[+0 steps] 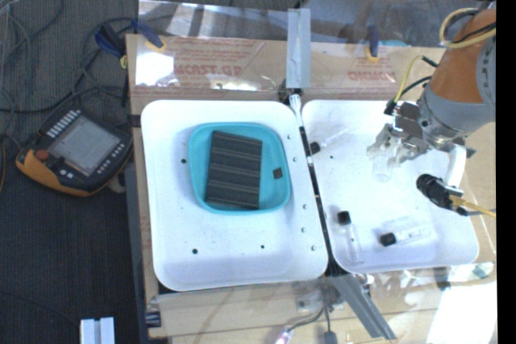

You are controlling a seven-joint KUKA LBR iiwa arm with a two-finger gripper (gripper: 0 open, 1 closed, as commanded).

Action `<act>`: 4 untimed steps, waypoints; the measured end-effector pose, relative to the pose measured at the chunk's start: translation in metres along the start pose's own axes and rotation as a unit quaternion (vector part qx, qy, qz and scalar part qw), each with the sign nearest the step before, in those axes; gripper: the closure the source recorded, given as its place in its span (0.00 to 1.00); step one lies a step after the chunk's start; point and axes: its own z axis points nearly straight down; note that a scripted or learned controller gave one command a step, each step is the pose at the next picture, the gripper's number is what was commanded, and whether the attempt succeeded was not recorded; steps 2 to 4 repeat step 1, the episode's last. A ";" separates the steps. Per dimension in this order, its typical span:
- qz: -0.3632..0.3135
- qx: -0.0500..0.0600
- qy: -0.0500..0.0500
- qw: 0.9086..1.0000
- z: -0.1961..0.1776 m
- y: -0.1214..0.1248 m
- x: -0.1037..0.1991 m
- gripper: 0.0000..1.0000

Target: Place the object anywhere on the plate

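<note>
Already the dark ridged block point(235, 169) lies on the teal plate point(197, 173); gripper point(385, 153) over right bin point(451, 250), grip state unreadable.

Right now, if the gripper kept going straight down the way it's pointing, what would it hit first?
Most likely the bare white floor of the right bin. The gripper hangs over the bin's upper part, pointing roughly downward. The clear vials lie nearer the camera, seemingly off that line, though depth is hard to judge from this slanted view.

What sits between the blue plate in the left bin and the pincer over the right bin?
In the camera view, the two bins' adjoining rims and bare white floor of the right bin lie between the blue plate and the pincer.
</note>
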 end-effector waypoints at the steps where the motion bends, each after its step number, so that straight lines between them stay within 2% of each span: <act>1: 0.000 0.000 0.000 1.000 0.000 0.000 0.000 0.00; 4: 0.000 0.000 0.000 1.000 0.000 0.000 0.000 0.00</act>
